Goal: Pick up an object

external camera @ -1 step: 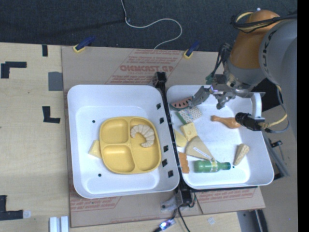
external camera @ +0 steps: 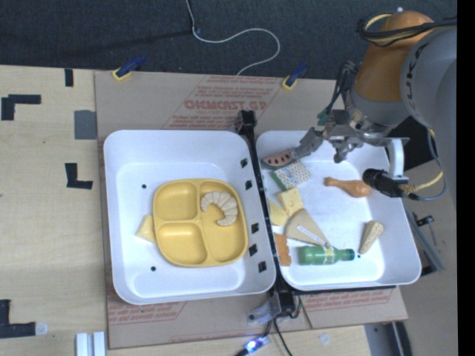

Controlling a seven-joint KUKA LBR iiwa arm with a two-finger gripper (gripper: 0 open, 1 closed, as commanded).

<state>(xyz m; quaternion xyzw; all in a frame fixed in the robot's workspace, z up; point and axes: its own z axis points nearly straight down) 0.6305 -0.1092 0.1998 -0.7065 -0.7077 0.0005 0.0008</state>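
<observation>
The claw [external camera: 326, 145] is hanging over the back of the right bin [external camera: 393, 273], its tips blurring into the arm's dark parts, so its opening is hard to judge; nothing is showing between them. Just left of it a watermelon slice [external camera: 280, 158] is lying; in front, a drumstick [external camera: 347, 186], cheese wedges [external camera: 304, 225], a green bottle [external camera: 324, 255] and a cone [external camera: 370, 236]. Further left, the left bin [external camera: 126, 162] is holding a yellow divided plate [external camera: 172, 254] with a croissant [external camera: 221, 205].

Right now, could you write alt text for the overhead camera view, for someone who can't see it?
A grey robot arm's tool hangs over the right white bin, which holds toy food including a green bottle and a cheese wedge. The left bin holds a yellow divided plate with a shrimp.
</observation>
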